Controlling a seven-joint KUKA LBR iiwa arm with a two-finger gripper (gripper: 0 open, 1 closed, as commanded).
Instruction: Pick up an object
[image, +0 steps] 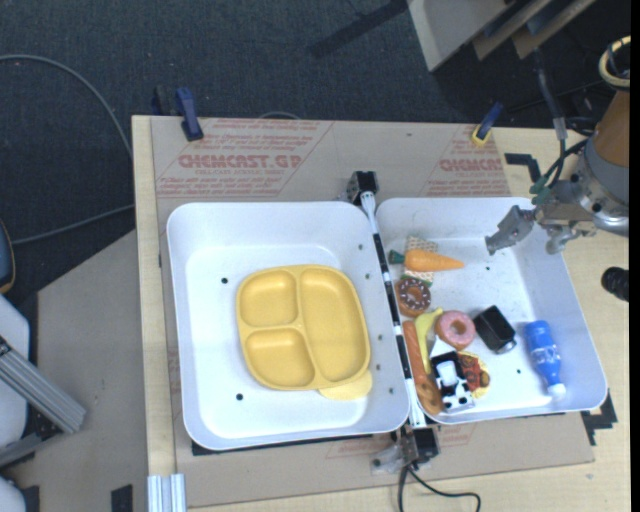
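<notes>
While the grey two-finger gripper (512, 230) hangs over the far right part of the right-hand shallow white bin (590, 345), nothing sits between its fingers, and whether they stand apart or together I cannot tell from this slanted view. The things to pick from lie crowded toward that bin's left wall: an orange plastic carrot (434, 262), a brown sprinkled toy doughnut (412, 295), a pink-iced toy doughnut (457, 329), a small black block (494, 329), a blue plastic bottle with a white cap (544, 356), and a black-and-white toy figure (452, 383) at the near end. The left-hand white bin (195, 300) holds a yellow three-compartment plastic tray (300, 325).

A good grasp, I judge, starts with a thing that has free space around it. The bottle and the black block lie apart from the pile, so either looks easier than the doughnuts, which touch their neighbours. Coming straight down, with the fingers set across the bottle's narrow width, should keep it from rolling away.

Red print on the brown paper-covered bench board (300, 150) reads "CHEMCAST GP", repeated at left and right; the smaller lines are too fine to read.
</notes>
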